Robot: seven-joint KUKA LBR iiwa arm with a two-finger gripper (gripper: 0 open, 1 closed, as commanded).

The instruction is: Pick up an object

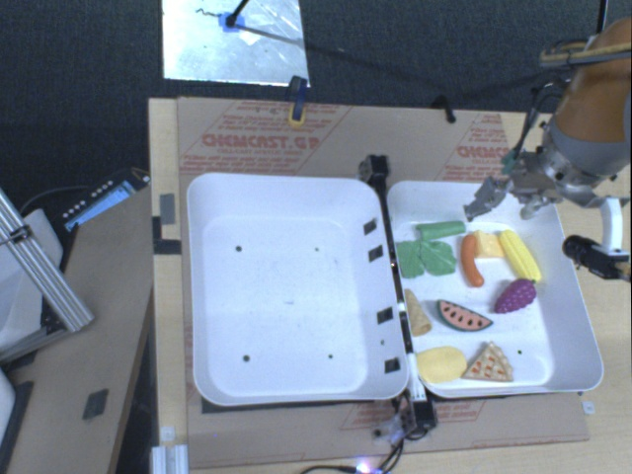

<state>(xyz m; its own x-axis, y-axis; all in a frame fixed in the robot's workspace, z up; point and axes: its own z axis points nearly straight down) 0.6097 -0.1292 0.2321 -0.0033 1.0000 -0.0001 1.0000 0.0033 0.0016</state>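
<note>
The gripper [491, 198], fingers parted and empty, hovers above the right bin [578, 339] in the frame's right half. Just below it lies a green cucumber [439, 229], probably light, stiff, slick plastic, best pinched across its narrow middle.

One fixed camera hangs above the bench [247, 126], looking down at a slant, far enough back to take in both bins [286, 294] and the floor beyond.
</note>
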